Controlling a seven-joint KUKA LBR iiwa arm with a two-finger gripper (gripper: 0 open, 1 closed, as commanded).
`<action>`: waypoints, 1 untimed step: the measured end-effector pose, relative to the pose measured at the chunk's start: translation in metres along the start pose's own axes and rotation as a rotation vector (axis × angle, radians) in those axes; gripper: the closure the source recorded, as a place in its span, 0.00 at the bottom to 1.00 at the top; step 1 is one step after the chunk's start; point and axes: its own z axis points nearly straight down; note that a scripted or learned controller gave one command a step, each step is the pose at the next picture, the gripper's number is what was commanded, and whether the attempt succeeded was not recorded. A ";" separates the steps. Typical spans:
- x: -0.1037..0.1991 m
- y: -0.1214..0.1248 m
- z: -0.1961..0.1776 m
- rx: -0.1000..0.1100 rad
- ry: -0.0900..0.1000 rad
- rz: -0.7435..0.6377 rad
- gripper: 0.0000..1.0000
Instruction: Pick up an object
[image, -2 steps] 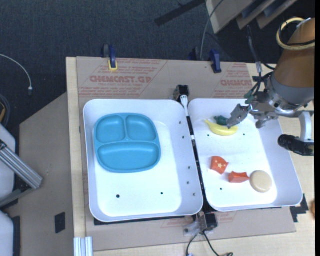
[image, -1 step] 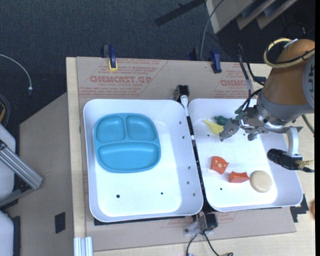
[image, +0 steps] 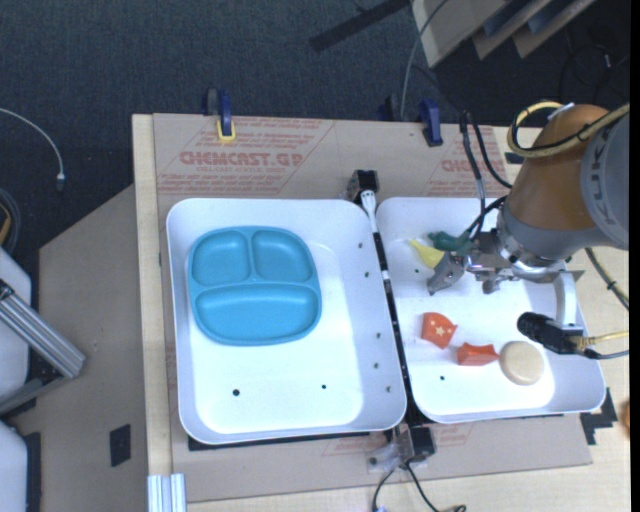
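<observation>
We see the grey arm's two-finger gripper (image: 463, 284) low over the back half of the shallow white right-hand bin (image: 470, 392), its metal fingers (image: 438, 281) spread apart with only bare bin floor between them; it holds nothing. Just beside the left finger, toward the divider, lies a small yellow plastic piece (image: 427, 253), touching a dark green piece (image: 445, 240) that runs under the wrist. Nearer the front of the same bin we find the other things to pick: an orange-red block with a pale mark (image: 437, 328), a flat red-orange piece (image: 476, 353) just beside it, and a round beige object (image: 522, 363) touching that piece's right end. All three lie apart from the fingers. In the shallow white left-hand bin (image: 300, 392) a blue plastic plate with three compartments (image: 255, 284) lies flat. Both bins rest on a brown printed board (image: 300, 150).
</observation>
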 end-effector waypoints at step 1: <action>0.001 -0.001 0.054 0.001 0.000 0.000 0.00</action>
